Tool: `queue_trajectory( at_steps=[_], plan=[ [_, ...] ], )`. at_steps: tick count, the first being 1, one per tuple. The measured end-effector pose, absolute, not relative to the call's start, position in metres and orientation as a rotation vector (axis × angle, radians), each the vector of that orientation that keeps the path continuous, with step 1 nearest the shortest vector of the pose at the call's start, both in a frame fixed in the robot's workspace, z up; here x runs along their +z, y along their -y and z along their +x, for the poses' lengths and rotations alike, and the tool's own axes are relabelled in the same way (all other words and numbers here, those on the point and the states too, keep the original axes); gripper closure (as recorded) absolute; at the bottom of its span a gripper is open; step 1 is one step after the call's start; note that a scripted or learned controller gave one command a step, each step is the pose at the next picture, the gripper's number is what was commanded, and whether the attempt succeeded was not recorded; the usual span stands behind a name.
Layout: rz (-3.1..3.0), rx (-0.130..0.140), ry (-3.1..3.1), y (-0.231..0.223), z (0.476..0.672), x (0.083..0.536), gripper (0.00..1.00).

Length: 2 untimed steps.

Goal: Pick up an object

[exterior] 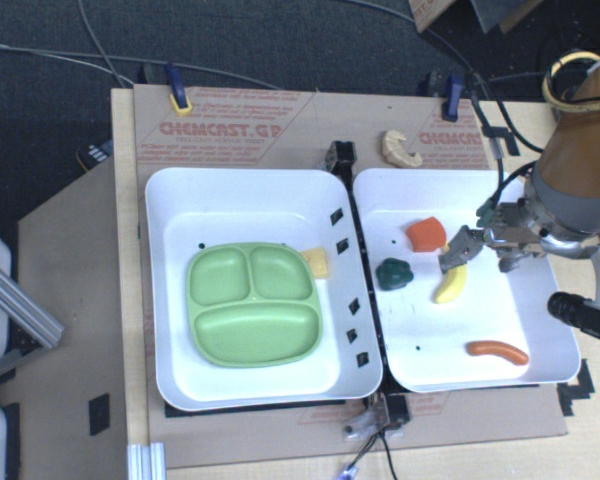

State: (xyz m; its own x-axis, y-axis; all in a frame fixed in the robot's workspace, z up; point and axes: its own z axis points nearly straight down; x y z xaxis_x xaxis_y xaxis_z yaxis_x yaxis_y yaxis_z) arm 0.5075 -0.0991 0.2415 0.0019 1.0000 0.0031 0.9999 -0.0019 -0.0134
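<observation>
Four small objects are lying in the right bin. We are watching the hand hovering just above the yellow piece, beside the orange block; whether it is wide or narrow, we cannot tell. We are judging a straight descent centred on the yellow piece as best.

We find a small yellow banana-shaped toy lying tilted in the right white bin, just below the gripper.
</observation>
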Motion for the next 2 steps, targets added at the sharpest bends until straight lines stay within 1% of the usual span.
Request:
queue_trajectory(
  at_steps=[1,2],
  plan=[
    [-2.219,0.0,2.22,0.099,0.51,0.247,0.0],
    [-2.217,0.006,2.214,0.104,0.502,0.189,0.0]
  ],
)
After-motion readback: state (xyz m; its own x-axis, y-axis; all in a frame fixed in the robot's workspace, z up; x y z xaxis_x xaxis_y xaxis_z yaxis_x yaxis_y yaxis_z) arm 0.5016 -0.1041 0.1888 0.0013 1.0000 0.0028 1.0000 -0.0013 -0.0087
